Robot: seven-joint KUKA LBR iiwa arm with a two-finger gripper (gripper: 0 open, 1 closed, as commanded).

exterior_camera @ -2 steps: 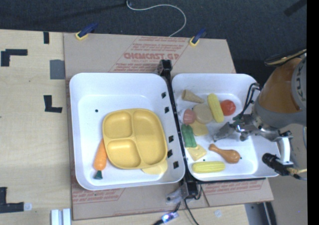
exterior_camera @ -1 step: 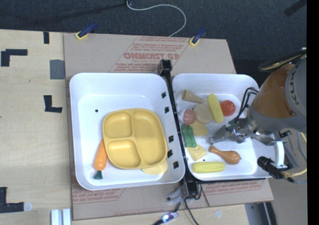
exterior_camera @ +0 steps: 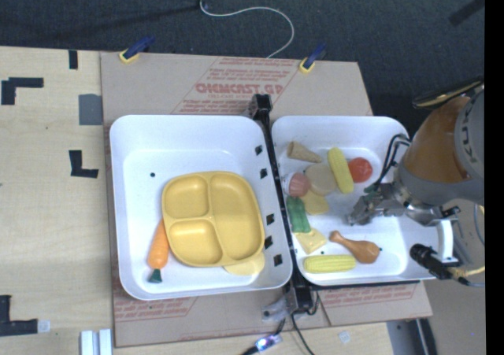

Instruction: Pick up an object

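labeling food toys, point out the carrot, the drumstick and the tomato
carrot (exterior_camera: 159, 248), camera view, middle of the orange body
drumstick (exterior_camera: 358, 248), camera view, the thick meaty end
tomato (exterior_camera: 361, 169), camera view, centre of the red top

Red block lettering printed on the cardboard sheet (exterior_camera: 236, 86) under the two bins, just behind the left bin's far rim; it looks like "CHEMCAST GP" but the letters are too blurred to confirm. Smaller red print lines above and below it are not legible. No other text readable.
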